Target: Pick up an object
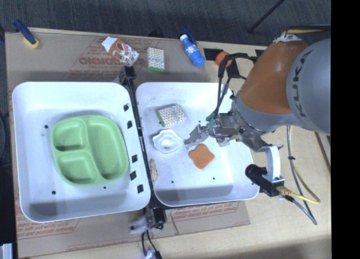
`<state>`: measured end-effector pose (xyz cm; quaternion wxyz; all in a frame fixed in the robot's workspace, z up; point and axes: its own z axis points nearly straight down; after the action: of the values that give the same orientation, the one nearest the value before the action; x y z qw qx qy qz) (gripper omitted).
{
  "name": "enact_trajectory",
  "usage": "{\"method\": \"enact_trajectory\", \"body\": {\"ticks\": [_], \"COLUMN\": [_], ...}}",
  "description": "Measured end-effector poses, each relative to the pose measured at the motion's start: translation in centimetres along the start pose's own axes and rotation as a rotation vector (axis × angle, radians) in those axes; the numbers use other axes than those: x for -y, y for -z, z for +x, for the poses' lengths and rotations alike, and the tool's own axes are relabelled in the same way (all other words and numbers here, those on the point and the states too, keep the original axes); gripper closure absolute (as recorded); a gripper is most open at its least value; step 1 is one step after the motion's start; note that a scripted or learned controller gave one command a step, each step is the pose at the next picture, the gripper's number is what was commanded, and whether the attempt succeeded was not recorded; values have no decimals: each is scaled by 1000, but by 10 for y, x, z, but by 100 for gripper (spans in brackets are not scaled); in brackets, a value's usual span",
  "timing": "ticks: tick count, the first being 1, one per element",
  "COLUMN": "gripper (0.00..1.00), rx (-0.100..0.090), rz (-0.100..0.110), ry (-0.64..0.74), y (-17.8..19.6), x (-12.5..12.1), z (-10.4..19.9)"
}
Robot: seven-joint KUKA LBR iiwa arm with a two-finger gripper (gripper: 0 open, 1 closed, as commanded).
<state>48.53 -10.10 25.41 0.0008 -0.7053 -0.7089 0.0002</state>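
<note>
Over on your left, the left bin point(22, 139) carries a green divided plate point(89, 149), lying flat. Moving across, the right bin point(225, 193) holds 3 things: a green-and-white sponge point(171, 115) toward the back, a small white cup point(167, 141) near the middle, and an orange piece point(201, 156) just right of it. Your claw point(196, 134) sits low between the cup and the orange piece, fingers spread, nothing between them. The arm point(281, 89) looms over the bin's right side.

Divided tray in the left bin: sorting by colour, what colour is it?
Light green, seen in the camera view.
</note>
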Motion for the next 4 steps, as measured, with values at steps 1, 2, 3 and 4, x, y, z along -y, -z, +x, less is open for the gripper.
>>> {"method": "enact_trajectory", "body": {"ticks": [1, 2, 3, 4], "gripper": [0, 0, 0, 0], "rx": [-1, -1, 0, -1], "rz": [8, 2, -2, 1], "ry": [-1, 3, 1, -1], "y": [-147, -163, -62, -35], "x": [11, 9, -54, -4], "z": [-43, 4, 16, -10]}}
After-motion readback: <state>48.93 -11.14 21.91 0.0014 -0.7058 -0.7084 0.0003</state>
